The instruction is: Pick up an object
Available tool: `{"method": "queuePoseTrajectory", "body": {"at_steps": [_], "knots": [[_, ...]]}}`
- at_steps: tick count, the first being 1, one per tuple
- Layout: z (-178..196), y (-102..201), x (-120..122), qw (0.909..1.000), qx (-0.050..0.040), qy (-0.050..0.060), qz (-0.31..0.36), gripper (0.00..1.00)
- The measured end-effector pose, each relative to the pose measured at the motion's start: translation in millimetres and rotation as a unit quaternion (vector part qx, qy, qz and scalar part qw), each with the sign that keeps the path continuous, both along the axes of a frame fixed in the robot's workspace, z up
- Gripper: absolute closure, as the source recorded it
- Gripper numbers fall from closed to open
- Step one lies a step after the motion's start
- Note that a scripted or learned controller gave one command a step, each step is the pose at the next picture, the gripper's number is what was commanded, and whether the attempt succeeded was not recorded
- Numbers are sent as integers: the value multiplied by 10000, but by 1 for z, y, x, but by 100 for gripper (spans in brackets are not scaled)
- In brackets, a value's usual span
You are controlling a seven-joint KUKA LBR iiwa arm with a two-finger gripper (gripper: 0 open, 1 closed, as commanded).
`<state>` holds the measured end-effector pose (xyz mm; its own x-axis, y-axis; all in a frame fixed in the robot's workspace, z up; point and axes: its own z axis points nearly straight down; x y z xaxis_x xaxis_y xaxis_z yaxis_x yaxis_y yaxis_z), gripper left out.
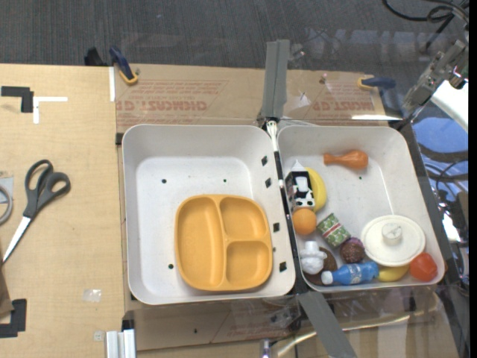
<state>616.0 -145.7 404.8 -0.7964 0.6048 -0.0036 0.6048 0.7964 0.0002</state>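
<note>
Camera view puts our tool (447, 62) up beyond the right bin's (399, 151) far right corner, its state unreadable; the orange pin (346, 159) lies crosswise inside, nearest that corner.

Both white bins (141, 200) are showing smooth, faintly glossy plastic; the yellow divided tray (223, 242) is looking matt plastic. The counter (59, 274) is showing pale wood, and creased brown cardboard (194, 99) is lying behind.
</note>
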Motion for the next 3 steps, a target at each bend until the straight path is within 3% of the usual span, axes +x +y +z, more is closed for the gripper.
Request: {"method": "queuePoseTrajectory", "body": {"at_steps": [1, 2, 3], "knots": [[21, -64, -10, 9850, -8, -8, 1728, 100], [25, -76, 17, 9589, -10, -7, 2838, 100], [34, -75, 37, 9121, -15, -11, 4100, 100]]}}
